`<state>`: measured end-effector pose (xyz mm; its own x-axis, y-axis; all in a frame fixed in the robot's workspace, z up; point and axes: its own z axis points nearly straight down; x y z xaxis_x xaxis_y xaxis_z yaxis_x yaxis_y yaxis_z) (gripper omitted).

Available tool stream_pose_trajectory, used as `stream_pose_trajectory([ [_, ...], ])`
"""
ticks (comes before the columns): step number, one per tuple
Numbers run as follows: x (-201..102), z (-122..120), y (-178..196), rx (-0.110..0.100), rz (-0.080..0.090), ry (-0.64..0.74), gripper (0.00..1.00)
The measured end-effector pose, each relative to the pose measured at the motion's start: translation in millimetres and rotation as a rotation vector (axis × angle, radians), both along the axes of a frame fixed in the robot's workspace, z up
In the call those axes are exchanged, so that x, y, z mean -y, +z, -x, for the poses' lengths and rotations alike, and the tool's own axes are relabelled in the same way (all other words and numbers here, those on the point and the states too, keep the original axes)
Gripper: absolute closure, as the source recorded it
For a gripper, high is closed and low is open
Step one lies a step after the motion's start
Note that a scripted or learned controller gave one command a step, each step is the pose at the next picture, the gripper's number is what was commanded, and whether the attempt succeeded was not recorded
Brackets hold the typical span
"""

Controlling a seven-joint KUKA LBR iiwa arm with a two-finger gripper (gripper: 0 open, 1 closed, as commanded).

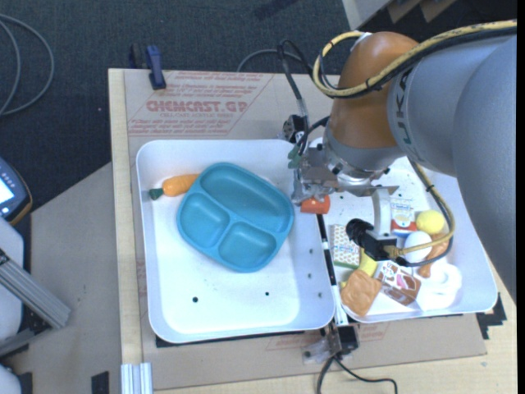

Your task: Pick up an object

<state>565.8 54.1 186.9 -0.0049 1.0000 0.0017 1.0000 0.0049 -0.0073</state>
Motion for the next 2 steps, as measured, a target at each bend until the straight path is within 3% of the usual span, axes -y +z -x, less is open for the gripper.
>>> stream_pose_trajectory([
  [1,-10,-14,-3,0.008,0.002,-0.003,1.00],
  [2,3,-18,13,0.010,0.002,-0.006,1.00],
])
